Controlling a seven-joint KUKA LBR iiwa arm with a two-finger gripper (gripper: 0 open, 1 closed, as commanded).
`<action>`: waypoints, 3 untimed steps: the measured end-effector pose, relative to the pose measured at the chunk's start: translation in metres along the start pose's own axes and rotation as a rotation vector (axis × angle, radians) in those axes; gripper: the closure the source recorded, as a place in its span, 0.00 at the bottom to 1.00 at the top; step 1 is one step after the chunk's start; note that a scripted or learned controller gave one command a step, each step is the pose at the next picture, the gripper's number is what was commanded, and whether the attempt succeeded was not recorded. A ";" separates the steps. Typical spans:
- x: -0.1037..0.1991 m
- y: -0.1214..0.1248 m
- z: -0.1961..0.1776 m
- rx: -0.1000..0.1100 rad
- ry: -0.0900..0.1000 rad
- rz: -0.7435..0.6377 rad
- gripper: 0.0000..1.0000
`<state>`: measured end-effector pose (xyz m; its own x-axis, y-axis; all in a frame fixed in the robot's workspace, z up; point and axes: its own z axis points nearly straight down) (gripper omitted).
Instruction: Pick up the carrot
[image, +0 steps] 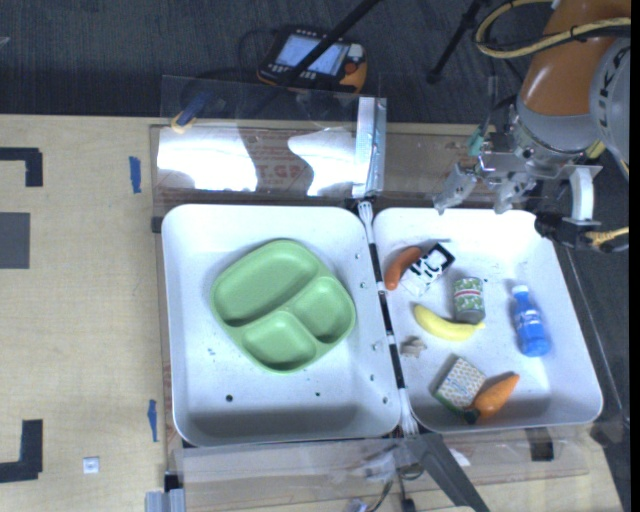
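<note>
Carrot (497, 393) lies well apart from the fingers (483, 185).

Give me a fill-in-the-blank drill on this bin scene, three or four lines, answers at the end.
1. The green divided plate lies in the ____ bin.
2. The carrot lies at the near edge of the right bin, touching the ____ box.
3. The banana lies just below the small ____.
4. The gripper hovers over the right bin's ____ edge.

Missing words: left; checkered; can; far
</note>
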<state>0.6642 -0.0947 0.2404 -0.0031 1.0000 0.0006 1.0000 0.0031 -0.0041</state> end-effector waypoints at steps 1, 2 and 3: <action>-0.003 -0.072 0.095 -0.001 0.000 -0.045 0.00; -0.043 -0.114 0.155 -0.008 0.000 0.040 0.00; -0.003 -0.179 0.125 0.004 0.002 0.258 0.00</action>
<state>0.4843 -0.0982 0.1166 0.2523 0.9676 0.0012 0.9676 -0.2523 -0.0080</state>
